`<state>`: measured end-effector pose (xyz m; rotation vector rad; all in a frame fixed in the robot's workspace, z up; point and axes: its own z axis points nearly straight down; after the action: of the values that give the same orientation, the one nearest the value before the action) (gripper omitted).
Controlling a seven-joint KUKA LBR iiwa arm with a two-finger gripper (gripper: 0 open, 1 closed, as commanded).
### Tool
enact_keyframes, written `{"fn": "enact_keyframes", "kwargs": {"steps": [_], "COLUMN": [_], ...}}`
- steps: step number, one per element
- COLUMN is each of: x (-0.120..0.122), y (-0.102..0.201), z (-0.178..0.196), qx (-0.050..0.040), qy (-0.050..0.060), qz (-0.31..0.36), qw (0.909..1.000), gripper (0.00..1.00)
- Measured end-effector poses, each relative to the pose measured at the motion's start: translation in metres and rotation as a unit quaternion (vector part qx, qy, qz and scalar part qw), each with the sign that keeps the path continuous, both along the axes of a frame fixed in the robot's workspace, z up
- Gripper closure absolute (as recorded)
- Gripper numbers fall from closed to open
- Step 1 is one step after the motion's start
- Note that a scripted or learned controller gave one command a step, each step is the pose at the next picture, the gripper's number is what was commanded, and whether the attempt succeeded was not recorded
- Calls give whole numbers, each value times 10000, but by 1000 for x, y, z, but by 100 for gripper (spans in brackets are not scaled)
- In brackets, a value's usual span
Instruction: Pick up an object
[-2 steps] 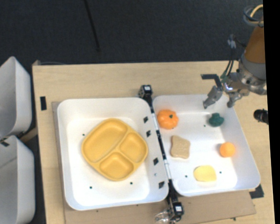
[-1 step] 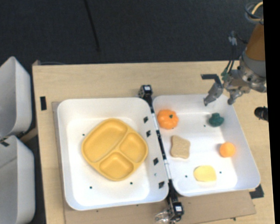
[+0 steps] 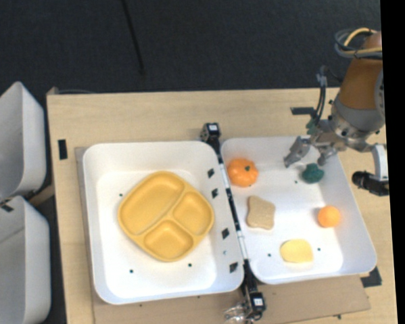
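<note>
The right bin (image 3: 356, 245) holds several small objects. A small orange pumpkin (image 3: 242, 172) lies near its left wall, with a tan slice of toast (image 3: 261, 212) just below it. A yellow lump (image 3: 296, 250) sits toward the front and an orange ball (image 3: 329, 216) at the right. A dark teal piece (image 3: 313, 174) lies at the far right, just under my gripper (image 3: 308, 156). The gripper hangs over the bin's back right part, open, its fingers spread to either side above the teal piece. Nothing is between them.
The left bin (image 3: 106, 264) holds a yellow divided plate (image 3: 166, 215). A ridge with black clips (image 3: 227, 211) separates the two bins. White containers (image 3: 9, 148) stand off the bench at the left. The arm's orange band (image 3: 359, 85) rises at the right edge.
</note>
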<state>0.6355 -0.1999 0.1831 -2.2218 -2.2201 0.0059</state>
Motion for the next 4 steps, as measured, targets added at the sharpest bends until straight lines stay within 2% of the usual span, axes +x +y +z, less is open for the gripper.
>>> {"fn": "enact_keyframes", "kwargs": {"steps": [1,2,3,4], "x": [3,6,5,-3], "y": [-5,-1,-3,-8], "z": [-58,-60,-52,1], "qx": [-15,21,18,2], "qy": [-44,-75,-58,-45], "qz": [-9,16,16,-27], "qw": [10000,10000,10000,10000], "gripper": [0,0,100,100]}}
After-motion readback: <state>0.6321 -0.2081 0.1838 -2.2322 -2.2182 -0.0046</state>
